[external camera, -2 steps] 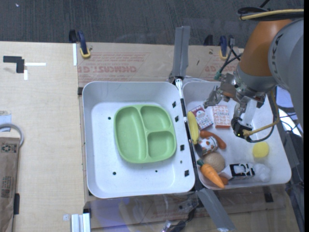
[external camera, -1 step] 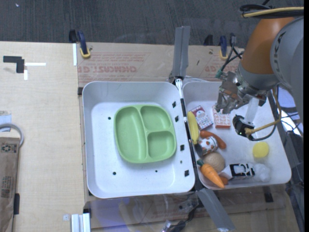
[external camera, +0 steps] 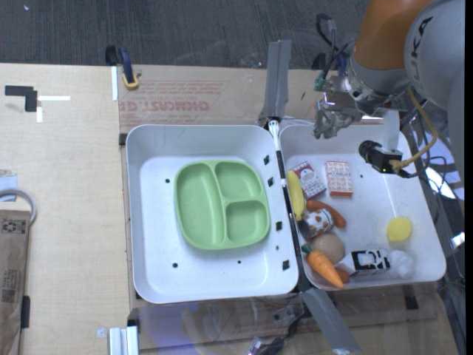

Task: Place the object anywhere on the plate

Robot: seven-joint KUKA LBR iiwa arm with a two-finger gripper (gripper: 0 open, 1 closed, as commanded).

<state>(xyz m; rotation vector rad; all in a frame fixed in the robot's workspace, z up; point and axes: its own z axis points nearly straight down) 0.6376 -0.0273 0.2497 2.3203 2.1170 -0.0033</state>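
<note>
Gripper (external camera: 326, 126) above right bin's (external camera: 429, 220) far-left corner; finger state cannot be told.
Green sectioned plate (external camera: 222, 203) lies in the left bin (external camera: 148, 220). Banana (external camera: 295, 194), carrot (external camera: 325, 267) and small cartons (external camera: 338, 177) lie right of the plate.

Grey rounded metal arm (external camera: 443, 43) with black lettering; broad orange band (external camera: 392, 21) above the wrist; black and yellow cables (external camera: 414, 135) looping beside the grey metal two-finger gripper (external camera: 327, 128).

The arm (external camera: 414, 28) is cut off by the top and right edges.
</note>
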